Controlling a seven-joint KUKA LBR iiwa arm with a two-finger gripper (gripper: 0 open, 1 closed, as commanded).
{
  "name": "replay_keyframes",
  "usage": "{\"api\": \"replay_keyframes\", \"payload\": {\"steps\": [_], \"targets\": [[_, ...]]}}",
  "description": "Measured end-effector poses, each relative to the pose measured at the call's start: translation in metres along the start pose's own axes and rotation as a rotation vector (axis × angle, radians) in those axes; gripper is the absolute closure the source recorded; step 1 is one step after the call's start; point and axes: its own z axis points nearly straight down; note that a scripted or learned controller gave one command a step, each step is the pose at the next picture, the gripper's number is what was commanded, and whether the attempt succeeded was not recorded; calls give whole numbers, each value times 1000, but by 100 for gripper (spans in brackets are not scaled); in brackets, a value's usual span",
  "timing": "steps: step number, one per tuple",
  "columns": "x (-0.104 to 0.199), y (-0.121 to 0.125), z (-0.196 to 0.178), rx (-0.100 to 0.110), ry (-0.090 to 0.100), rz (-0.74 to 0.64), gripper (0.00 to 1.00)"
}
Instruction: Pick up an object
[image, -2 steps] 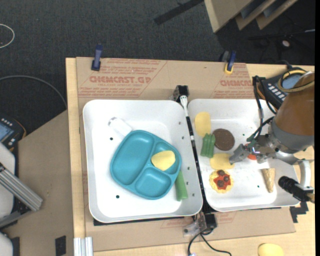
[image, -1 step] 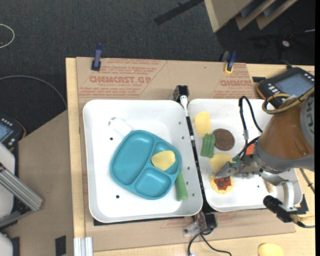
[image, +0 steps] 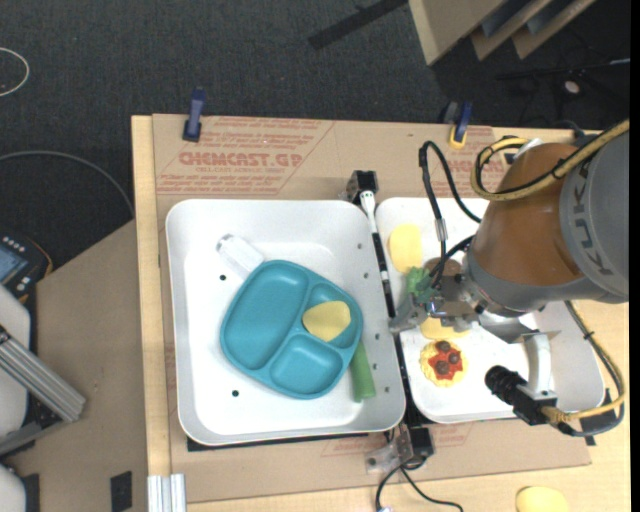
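Nearest the front edge of the right bin (image: 560, 405), a small pizza-like toy (image: 443, 362) is lying untouched. Just behind it the gripper (image: 425, 300) is reaching low by the bin's left wall, a green piece (image: 418, 284) showing at its tip; whether it is gripping that piece I cannot tell. Farther back a pale yellow object (image: 405, 245) is resting. In the left bin (image: 200, 400), a teal divided plate (image: 285, 330) is carrying a yellow piece (image: 326, 319), with a green stick (image: 360, 375) beside it. No lift looks accomplished yet.
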Motion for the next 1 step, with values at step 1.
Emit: {"api": "replay_keyframes", "payload": {"steps": [1], "targets": [[-7,-1,-5,7,-5,12,100]]}}
